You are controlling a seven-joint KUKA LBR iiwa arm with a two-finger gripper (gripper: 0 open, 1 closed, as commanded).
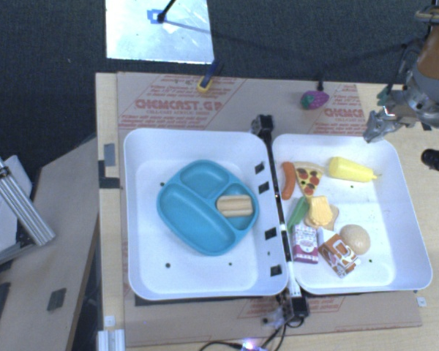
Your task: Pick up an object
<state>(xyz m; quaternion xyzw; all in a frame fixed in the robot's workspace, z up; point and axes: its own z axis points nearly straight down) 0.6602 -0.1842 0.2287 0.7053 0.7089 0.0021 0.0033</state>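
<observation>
My gripper [376, 129] hangs at the back right corner of the right bin [410, 196], above its rim, with nothing visible between its fingers. In that bin lie a yellow corn cob [350, 169], a red hot dog sausage [287, 180], a pizza slice [307, 179], a green pod [298, 211], a cheese-topped cracker [321, 212], a purple carton [305, 242], a tan bun [355, 238] and an orange box [337, 256]. The corn cob lies closest to the gripper, just below and to its left.
The left bin [150, 265] holds a blue divided plate [194, 214] with a tan bread roll [235, 206] in one compartment. A purple toy [314, 99] sits on the cardboard behind the right bin. A black divider [272, 196] runs between the bins.
</observation>
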